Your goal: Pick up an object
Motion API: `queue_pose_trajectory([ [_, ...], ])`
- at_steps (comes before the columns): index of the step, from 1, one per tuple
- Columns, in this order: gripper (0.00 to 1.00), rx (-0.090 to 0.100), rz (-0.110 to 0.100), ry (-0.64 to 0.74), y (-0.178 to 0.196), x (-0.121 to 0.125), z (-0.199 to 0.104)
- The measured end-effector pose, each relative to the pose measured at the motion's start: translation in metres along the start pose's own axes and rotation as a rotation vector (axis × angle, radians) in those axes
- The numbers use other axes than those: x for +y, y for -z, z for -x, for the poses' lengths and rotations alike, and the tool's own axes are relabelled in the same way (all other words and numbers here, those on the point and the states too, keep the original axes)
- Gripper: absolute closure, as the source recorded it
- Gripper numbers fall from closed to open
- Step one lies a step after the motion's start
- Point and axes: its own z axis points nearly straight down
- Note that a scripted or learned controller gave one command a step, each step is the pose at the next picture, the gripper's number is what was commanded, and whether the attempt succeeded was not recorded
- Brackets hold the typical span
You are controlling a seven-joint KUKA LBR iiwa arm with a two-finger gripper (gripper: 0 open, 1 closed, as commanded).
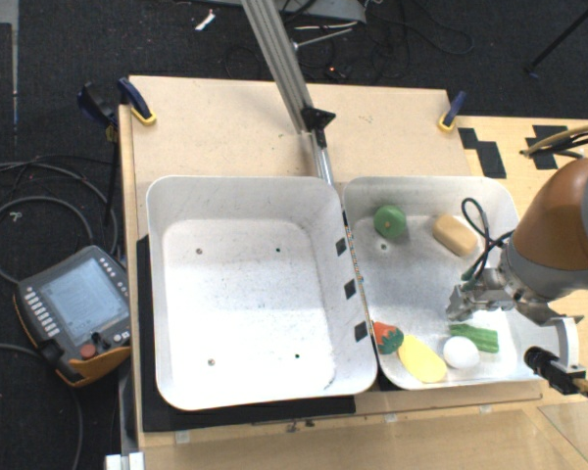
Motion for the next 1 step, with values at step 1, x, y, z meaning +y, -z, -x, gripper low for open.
queue_pose_trajectory([
  [1,1.00,-0.002,0.002,0.001,0.0455,0.0004,0.0080],
])
